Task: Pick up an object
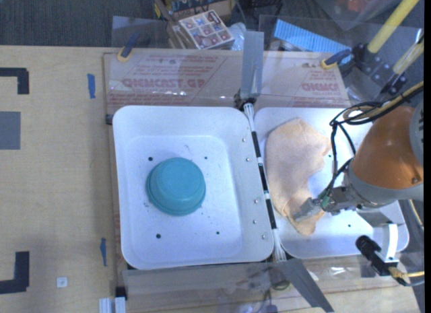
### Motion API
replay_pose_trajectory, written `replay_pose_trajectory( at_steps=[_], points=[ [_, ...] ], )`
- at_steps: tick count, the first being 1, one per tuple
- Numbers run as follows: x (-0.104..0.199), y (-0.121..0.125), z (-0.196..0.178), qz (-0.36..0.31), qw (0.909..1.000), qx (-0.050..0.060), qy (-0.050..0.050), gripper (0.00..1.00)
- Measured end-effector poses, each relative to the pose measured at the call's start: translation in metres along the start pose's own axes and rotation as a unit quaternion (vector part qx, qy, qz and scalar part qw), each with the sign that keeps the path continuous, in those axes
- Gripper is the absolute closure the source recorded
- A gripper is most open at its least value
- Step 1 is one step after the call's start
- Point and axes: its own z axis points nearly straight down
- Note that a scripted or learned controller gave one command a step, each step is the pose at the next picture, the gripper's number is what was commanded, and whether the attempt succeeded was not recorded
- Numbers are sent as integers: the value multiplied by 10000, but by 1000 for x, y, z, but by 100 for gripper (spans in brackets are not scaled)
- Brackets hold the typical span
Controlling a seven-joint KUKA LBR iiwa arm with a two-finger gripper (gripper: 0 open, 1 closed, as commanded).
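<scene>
Reaching in from the right, your arm point(387, 153) hangs over the right bin point(350, 241), its orange band above that bin's right wall and the wrist angled down toward the bin's left half.

Two bins sit side by side on the bench. The left bin point(135, 136) carries a teal bowl point(176, 185), upside down, a little left of centre and well apart from the arm. The right bin carries a tan cloth point(294, 160), crumpled, with its long axis running from the far edge near the divider down toward the near-left corner.

Your gripper point(311, 209) sits at the cloth's near end, tips touching or just over the fold there. The cloth lies mostly beyond and to the left of the tips, so it is the nearer target by far. You cannot tell from here whether the tips are spread or pinching fabric. Judge the grasp unconfirmed until the cloth lifts clear of the bin floor.
</scene>
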Motion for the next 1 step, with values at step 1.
replay_pose_trajectory(
  at_steps=[1],
  points=[
    [-29, 46, 10, 1104, 9939, -54, -11, 0]
  ],
)
